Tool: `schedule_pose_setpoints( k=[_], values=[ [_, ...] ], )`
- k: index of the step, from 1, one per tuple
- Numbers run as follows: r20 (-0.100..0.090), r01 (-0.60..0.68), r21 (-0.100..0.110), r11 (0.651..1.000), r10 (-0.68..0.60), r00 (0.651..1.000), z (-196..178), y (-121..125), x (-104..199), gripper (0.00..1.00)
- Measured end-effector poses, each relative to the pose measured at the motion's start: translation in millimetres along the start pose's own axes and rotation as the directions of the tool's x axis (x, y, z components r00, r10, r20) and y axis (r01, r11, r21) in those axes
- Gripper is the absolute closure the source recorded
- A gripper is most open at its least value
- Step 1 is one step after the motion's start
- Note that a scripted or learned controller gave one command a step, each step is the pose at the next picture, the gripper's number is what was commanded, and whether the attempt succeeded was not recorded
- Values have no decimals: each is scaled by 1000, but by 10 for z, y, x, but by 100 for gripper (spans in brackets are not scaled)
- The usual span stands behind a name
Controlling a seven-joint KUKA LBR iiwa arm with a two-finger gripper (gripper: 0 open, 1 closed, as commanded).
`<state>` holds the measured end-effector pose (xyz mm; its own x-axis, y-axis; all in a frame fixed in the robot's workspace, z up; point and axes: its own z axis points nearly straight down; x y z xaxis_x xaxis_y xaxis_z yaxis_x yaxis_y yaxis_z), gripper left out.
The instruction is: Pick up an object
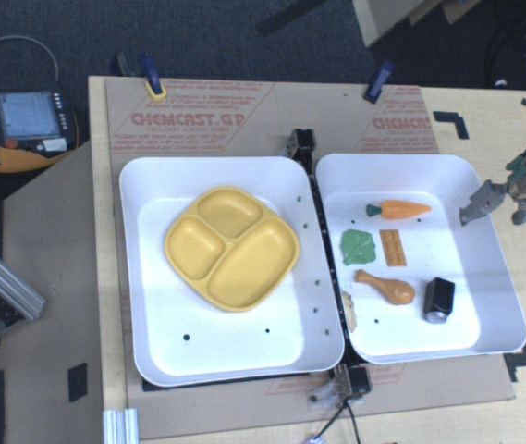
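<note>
Camera view places the tool (495,203) at the right bin's (498,289) right rim; its opening cannot be determined, and it carries nothing. Carrot (401,210) lies in that bin's upper part. It appears light, rigid and smooth; grasp across mid-body.

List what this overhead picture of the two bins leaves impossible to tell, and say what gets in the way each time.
- Gripper: cut off by the right edge of the camera view; too small to read its state.
- Black object: too small to identify.
- Brown scrap by the bin divider: too small and partly hidden by the rim.
</note>
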<state>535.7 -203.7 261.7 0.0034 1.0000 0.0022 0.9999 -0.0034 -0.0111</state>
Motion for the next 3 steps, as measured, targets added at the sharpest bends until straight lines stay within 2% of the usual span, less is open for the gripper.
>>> schedule_pose_setpoints(
  k=[1,3],
  values=[
    [3,4,-12,1000,-4,1000,-62,23,5,0],
    [0,2,-5,1000,-2,1000,895,54,-119,0]
  ],
)
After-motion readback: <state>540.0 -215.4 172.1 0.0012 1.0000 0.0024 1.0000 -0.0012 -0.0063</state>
